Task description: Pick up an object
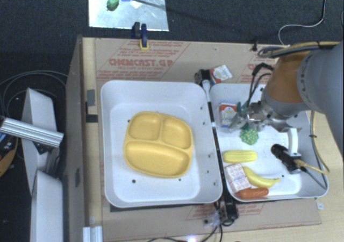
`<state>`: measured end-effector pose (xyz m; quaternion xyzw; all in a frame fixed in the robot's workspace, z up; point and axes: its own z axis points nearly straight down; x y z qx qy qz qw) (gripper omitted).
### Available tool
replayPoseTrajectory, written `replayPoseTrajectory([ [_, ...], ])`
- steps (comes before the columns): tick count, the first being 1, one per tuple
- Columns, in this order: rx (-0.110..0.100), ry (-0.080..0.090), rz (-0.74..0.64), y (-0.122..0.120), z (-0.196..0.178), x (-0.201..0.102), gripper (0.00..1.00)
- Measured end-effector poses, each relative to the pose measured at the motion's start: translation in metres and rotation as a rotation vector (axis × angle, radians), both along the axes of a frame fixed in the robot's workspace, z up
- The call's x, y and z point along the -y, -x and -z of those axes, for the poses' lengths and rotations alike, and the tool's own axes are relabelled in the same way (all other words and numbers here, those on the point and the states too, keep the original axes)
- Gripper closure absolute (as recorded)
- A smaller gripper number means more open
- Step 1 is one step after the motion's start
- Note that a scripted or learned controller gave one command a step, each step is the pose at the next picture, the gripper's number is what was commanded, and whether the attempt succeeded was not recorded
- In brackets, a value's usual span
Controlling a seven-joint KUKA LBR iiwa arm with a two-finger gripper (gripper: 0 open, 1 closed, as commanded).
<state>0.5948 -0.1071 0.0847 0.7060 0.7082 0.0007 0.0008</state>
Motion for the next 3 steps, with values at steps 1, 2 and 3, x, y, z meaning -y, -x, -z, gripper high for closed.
replayPoseTrajectory([
  [1,0.002,0.0,-0.002,-0.001,-0.011,0.0,1.0],
  [2,0.002,0.001,-0.002,-0.001,-0.011,0.0,0.0],
  [3,-0.002,0.0,0.002,0.051,0.001,-0.023,0.0],
])
